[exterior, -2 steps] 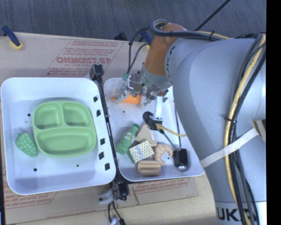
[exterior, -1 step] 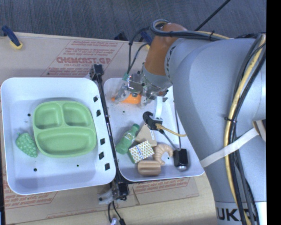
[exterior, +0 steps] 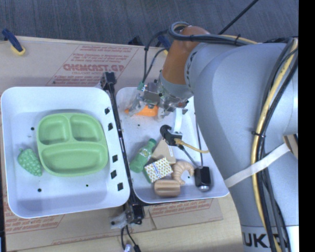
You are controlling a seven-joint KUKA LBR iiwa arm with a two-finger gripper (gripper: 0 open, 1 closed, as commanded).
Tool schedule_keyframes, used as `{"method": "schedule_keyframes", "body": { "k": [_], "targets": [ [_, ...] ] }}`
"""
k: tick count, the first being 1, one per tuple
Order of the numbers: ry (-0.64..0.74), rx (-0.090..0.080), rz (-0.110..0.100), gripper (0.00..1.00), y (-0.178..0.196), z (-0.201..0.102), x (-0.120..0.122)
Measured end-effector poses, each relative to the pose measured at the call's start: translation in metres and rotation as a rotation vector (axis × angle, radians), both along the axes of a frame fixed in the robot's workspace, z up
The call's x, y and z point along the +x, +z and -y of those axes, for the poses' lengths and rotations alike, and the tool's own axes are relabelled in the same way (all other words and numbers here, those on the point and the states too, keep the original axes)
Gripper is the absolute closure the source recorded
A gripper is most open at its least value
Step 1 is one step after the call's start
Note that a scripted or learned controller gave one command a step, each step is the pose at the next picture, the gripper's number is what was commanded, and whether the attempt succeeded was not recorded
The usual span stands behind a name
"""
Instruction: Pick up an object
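Bench [exterior: 37, 54]: brown printed cardboard surface. Two shallow white bins directly on it, side by side, touching along a black-clipped seam. Left bin [exterior: 10, 140] at 9 o'clock, right bin [exterior: 127, 96] toward centre. Blue clamp [exterior: 13, 41] on cardboard edge at 10 o'clock.

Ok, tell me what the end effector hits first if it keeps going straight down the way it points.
Most likely the orange object at the far end of the right bin. The end effector hangs directly over it, pointing down. Depth is hard to judge from this slanted view, so it may already be touching.
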State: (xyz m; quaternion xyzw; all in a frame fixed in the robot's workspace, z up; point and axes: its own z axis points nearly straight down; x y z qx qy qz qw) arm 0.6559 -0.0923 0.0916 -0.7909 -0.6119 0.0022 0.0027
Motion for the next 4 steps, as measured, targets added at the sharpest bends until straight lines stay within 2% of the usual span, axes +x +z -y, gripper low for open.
{"method": "schedule_keyframes", "body": {
  "k": [1, 2, 4],
  "targets": [
    [0.0, 0.0, 0.0, 0.0, 0.0, 0.0, 0.0],
    [0.091, 0.001, -0.003, 0.0, -0.0001, -0.0017, -0.0003],
    [0.092, 0.002, -0.003, 0.0, -0.0001, -0.0017, -0.0003]
  ]
}}
